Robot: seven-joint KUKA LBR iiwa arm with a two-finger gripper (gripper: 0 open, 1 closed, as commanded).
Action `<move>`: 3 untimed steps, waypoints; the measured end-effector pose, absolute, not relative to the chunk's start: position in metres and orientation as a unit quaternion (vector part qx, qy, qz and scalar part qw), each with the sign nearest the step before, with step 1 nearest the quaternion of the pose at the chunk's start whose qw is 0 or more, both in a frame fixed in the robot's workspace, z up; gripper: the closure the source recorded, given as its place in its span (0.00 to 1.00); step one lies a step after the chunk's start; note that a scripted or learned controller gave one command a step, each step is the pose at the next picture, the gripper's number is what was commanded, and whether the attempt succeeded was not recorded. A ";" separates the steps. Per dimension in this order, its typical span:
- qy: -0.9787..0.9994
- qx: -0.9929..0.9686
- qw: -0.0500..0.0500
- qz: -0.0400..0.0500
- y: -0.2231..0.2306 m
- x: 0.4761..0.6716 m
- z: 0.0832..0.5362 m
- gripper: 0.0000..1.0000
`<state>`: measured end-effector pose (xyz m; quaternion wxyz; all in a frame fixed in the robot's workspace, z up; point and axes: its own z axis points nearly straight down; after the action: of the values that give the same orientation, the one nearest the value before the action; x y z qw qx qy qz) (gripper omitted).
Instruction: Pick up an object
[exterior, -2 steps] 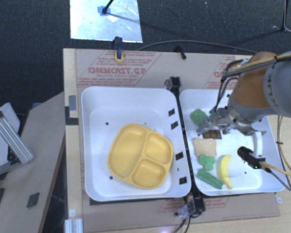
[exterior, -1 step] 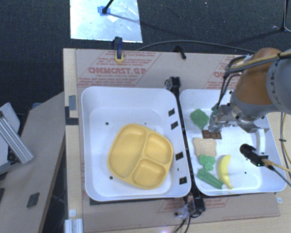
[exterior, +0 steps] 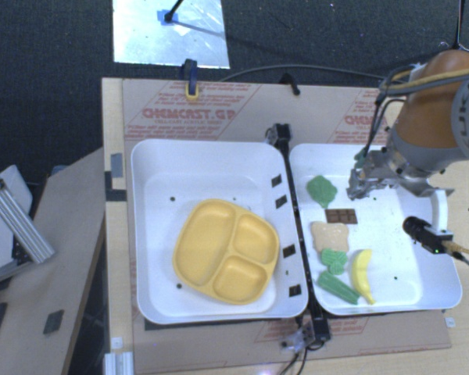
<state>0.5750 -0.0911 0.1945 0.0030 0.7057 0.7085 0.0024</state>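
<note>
a: as the bench is read from the left, what is found first?

b: the left bin [exterior: 152,162] is met first, and a yellow divided tray [exterior: 226,250] is seen lying in it, a little toward its near side. nothing else is made out in that bin.

a: and past the divider?

b: the right bin [exterior: 430,291] is reached, where the loose objects are gathered along its left half. a green leafy piece [exterior: 322,189] is placed farthest back, a brown chocolate bar [exterior: 341,216] is set just in front of it, and a pale beige piece [exterior: 329,235] is found nearer still. a small green piece [exterior: 335,260] is touching the beige one, with a green pod [exterior: 338,287] at the near edge and a yellow banana [exterior: 362,274] just beside it.

a: where is the gripper [exterior: 363,184] held?

b: it is held above the back of the right bin, just right of the leafy piece and just behind the chocolate bar. whether it is wide or narrow cannot be told, and nothing is seen held in it.

a: how far along is the task judged to be?

b: it is judged to be at the approach stage. every object is lying in the bin, so the grasp and the lift are left to be done.
</note>
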 end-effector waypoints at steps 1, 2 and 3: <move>0.709 0.706 0.002 0.002 -0.091 0.577 0.223 1.00; 0.710 0.704 0.001 0.002 -0.048 0.593 0.228 1.00; 0.711 0.703 0.000 0.002 0.011 0.606 0.237 1.00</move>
<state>0.6059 0.0114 0.2368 0.0003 0.7033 0.7109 0.0022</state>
